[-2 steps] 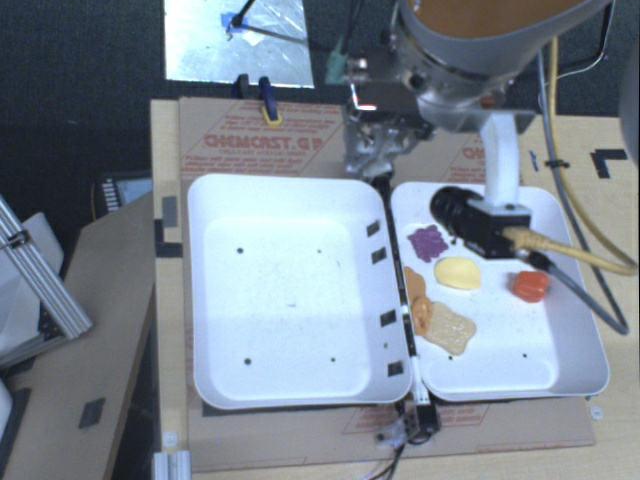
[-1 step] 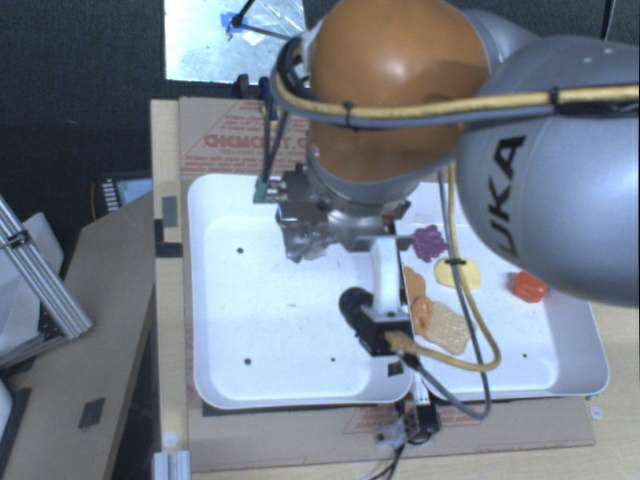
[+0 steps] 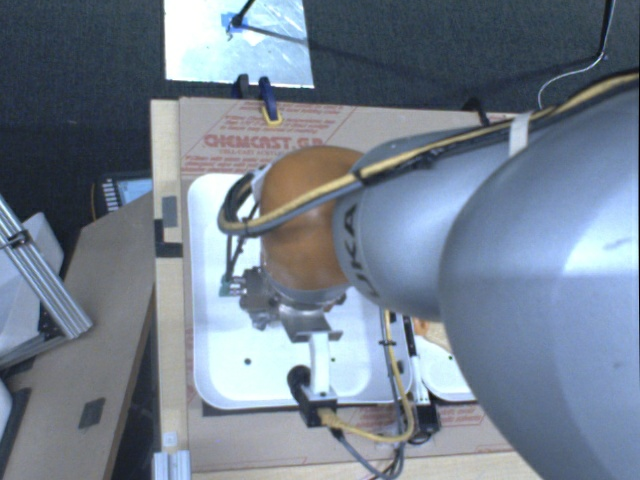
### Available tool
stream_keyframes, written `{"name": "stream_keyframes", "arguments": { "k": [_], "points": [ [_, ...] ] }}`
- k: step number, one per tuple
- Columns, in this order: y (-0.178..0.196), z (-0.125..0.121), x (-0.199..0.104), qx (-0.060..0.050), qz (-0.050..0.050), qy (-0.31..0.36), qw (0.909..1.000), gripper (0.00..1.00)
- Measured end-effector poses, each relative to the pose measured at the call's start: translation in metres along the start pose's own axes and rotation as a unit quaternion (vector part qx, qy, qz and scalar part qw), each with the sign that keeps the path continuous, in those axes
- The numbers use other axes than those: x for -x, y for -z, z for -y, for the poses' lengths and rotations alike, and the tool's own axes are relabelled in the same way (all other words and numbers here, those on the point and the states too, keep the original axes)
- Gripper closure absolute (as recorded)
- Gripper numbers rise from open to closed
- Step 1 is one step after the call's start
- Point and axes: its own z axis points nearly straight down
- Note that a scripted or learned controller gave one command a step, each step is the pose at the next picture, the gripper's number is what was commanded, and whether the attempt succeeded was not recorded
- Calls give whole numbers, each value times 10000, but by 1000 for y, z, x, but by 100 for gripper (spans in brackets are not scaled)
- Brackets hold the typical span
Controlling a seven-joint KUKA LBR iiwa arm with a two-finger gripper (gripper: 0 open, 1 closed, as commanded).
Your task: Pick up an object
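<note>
My arm reaches in from the right and covers most of both bins. Its orange band (image 3: 300, 218) hangs over the left white bin (image 3: 215, 268), and the gripper (image 3: 262, 303) points down into that bin below the band, seen from behind. The arm's bulk hides whatever lies under the gripper. A small dark speck (image 3: 247, 360) sits on the left bin's floor near its front. At the right bin's visible corner (image 3: 450, 380), a pale orange thing (image 3: 432, 334) peeks out from under the arm.
Both bins rest on a brown cardboard sheet (image 3: 270, 133) printed with red letters. A blue and yellow clamp (image 3: 266, 98) grips its far edge. A wooden bench (image 3: 110, 298) and metal rails (image 3: 40, 278) stand to the left.
</note>
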Motion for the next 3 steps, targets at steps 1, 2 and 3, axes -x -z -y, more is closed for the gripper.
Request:
{"name": "stream_keyframes", "arguments": {
  "k": [1,2,3],
  "points": [
    [137,-10,-1,135,-63,15,9999,100],
    [143,-1,0,79,-36,14,10000,100],
    [100,-1,0,53,-23,0,10000,100]
  ]
}}
